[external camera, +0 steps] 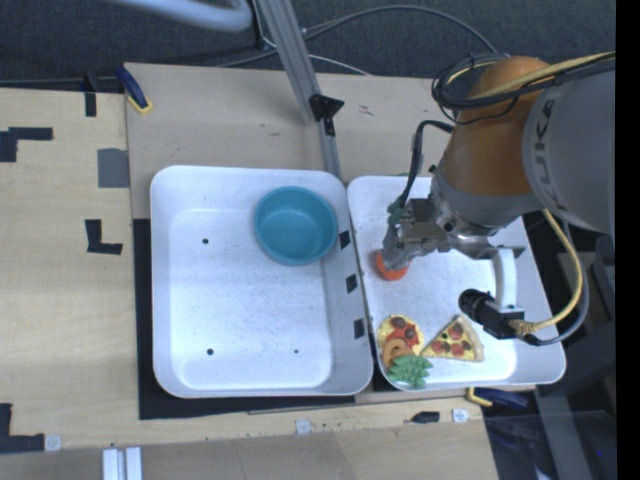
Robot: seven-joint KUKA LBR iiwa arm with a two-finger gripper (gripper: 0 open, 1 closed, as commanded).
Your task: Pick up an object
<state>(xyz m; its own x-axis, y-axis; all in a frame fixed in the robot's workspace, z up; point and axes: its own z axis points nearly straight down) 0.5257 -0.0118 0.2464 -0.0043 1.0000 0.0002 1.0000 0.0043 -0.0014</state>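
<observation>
My gripper (pixel 398 252) reaches down into the right bin (pixel 530 363) near its left wall, right over a small red-orange object (pixel 390 267). That object peeks out just below and beside the fingertips, touching or nearly touching them. Whether it sits between the fingers I cannot make out. At the bin's front lie a pizza slice (pixel 455 341), a round red and yellow toy (pixel 399 334) and a green leafy piece (pixel 409 369).
A blue bowl (pixel 295 225) stands at the back right of the left bin (pixel 200 368). A black cable fitting (pixel 484 311) hangs from the arm over the right bin. A metal pole (pixel 300 58) slants in from the top.
</observation>
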